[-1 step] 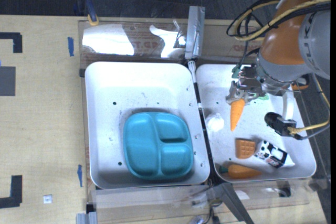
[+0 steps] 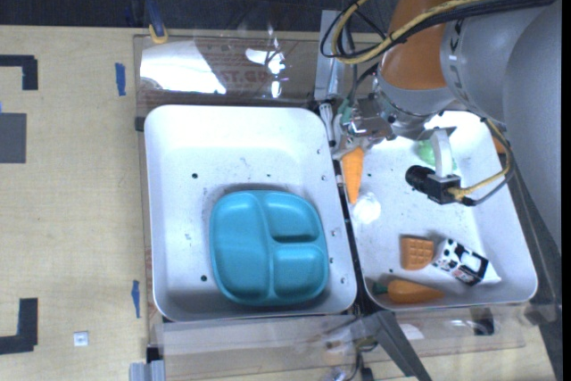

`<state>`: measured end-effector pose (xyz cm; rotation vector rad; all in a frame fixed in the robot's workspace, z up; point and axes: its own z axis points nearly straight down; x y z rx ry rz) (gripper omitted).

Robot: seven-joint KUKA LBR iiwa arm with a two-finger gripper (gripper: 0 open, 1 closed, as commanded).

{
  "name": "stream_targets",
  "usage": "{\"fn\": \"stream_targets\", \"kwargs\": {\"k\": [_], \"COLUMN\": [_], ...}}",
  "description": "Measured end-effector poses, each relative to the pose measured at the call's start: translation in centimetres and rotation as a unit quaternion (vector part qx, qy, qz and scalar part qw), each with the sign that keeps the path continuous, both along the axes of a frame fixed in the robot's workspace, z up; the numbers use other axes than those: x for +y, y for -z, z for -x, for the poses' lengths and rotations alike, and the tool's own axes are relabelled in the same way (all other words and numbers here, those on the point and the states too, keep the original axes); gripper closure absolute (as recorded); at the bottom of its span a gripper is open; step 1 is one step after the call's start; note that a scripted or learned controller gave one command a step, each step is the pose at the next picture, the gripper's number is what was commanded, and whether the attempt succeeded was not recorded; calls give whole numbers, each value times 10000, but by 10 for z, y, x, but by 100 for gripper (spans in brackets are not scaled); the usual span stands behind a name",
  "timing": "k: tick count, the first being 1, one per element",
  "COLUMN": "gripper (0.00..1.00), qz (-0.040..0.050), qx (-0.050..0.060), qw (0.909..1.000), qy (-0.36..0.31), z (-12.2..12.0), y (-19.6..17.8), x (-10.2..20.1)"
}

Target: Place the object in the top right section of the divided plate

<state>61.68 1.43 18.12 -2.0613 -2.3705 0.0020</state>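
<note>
A teal divided plate lies in the left white bin, toward its front. Its top right section holds nothing. My gripper hangs over the back left corner of the right bin, close to the wall between the bins. An orange carrot lies directly below it along that wall, its upper end touching or nearly touching the gripper. The gripper's body hides how it meets the carrot.
The right bin also holds a small white lump, a waffle-like square, a black and white toy, an orange piece at the front and a green item under the arm. Cables loop off the wrist.
</note>
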Motion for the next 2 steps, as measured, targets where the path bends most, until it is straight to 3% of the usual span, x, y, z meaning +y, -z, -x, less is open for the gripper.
{"fn": "stream_targets", "kwargs": {"k": [1, 2], "gripper": [100, 100], "qz": [10, 9], "qx": [-5, -17], "qw": [10000, 9998], "qy": [2, -191], "z": [-2, 70], "y": [-8, -105], "x": [-1, -62]}}
